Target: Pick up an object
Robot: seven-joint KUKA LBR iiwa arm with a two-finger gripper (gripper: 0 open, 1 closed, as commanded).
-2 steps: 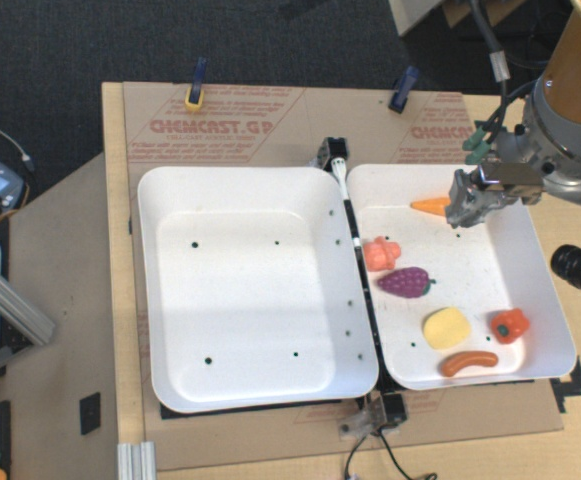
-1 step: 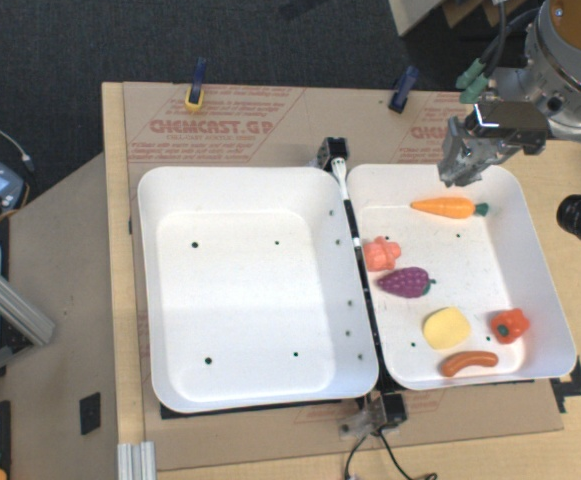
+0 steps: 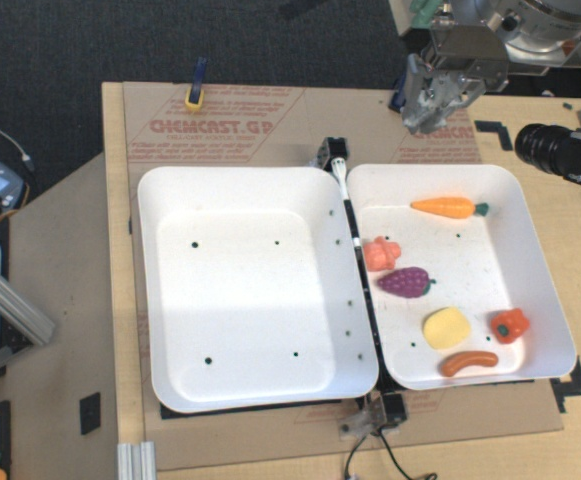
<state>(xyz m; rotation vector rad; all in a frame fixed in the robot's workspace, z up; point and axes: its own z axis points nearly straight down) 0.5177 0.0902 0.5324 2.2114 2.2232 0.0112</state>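
Observation:
The right bin (image 3: 530,230) holds several toy foods: an orange carrot (image 3: 444,207) near the back, a pink piece (image 3: 380,254) by the left wall, purple grapes (image 3: 405,283) just below it, a yellow round piece (image 3: 446,328), a red-orange pepper (image 3: 508,325) and a brown sausage (image 3: 468,363) at the front. My gripper (image 3: 432,116) hangs high beyond the bin's back edge, over the cardboard, well apart from all of them. Nothing shows between its fingers.
The left bin (image 3: 160,268) lies beside the right one, joined by a black clip (image 3: 332,152) at the back. A yellow-and-blue clamp (image 3: 196,92) sits on the cardboard's far edge. A black cylinder (image 3: 555,150) juts in at the right.

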